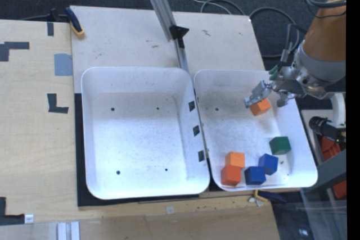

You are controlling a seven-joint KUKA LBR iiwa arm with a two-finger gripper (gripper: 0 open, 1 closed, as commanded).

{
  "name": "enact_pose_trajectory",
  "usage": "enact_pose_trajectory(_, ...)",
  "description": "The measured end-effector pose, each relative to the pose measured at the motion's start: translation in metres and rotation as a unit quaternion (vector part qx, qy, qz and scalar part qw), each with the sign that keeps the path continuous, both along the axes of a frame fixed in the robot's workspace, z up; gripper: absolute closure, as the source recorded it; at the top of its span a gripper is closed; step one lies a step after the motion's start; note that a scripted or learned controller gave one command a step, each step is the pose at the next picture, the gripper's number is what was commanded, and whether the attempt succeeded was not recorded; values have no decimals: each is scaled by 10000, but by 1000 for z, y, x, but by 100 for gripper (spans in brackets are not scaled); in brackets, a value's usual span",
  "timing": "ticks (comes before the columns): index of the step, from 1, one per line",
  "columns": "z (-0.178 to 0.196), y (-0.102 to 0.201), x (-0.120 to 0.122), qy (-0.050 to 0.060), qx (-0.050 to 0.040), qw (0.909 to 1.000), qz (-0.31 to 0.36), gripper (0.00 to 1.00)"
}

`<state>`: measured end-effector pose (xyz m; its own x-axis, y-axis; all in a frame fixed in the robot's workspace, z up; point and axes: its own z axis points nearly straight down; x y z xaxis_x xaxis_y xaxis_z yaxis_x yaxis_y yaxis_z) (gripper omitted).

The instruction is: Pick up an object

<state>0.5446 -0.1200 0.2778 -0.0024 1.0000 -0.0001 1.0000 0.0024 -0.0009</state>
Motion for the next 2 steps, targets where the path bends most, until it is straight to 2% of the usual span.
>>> enact_pose_trajectory(1,10,0,0,2,1,10000,9,100)
enact_pose_trajectory(2,-90,-37,19,5,-2,10000,-6,100)
